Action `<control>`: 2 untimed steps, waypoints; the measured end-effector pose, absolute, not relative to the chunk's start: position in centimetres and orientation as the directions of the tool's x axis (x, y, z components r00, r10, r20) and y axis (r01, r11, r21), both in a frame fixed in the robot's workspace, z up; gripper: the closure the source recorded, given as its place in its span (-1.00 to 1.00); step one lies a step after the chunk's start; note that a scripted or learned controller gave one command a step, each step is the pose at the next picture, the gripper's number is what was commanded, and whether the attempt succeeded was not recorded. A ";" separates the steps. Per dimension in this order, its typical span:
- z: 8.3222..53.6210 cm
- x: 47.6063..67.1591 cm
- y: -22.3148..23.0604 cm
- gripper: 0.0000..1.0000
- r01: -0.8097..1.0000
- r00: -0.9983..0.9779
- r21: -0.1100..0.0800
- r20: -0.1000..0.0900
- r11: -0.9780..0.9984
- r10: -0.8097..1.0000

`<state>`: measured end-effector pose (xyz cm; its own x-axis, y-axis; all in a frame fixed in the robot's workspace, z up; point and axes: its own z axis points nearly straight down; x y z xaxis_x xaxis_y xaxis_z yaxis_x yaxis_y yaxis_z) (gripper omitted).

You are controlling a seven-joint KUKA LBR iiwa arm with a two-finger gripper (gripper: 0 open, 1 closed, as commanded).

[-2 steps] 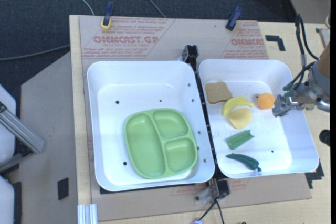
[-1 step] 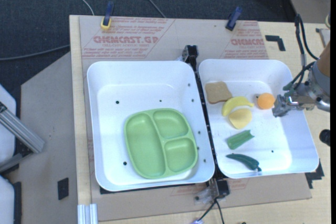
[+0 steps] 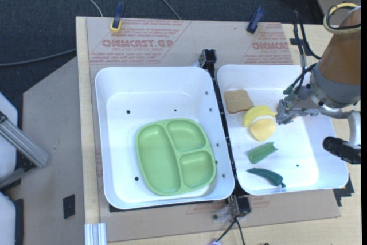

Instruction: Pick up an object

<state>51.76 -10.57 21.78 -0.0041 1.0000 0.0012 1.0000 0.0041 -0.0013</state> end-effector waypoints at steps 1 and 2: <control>22.4 54.1 -5.0 1.00 1.000 -0.001 0.002 0.000 0.001 1.000; 23.3 55.7 0.3 1.00 1.000 -0.006 0.004 0.001 0.006 1.000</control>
<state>55.72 0.31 23.34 -0.0063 1.0000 0.0010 1.0000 0.0063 0.0039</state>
